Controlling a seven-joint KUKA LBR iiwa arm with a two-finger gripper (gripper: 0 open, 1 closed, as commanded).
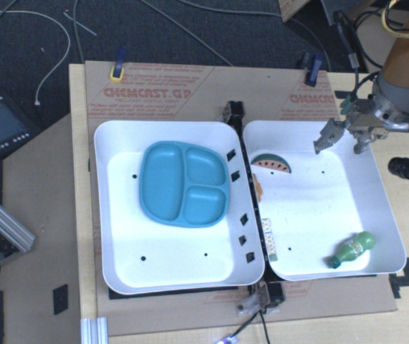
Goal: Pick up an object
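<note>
The gripper [344, 140] hangs over the back right corner of the right bin [377, 192], fingers spread with nothing between them. A watermelon slice [271, 165] lies near the divider, a green bottle [351, 249] rests at the front right corner, and the left bin [118, 256] carries a blue divided plate [184, 183]

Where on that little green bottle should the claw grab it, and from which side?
Probably across the middle of the green bottle, coming straight down from above. It lies on its side in the right bin, near the front right corner, so its rounded body is the widest free part. The gripper should set its fingers crosswise to the bottle's length.
</note>
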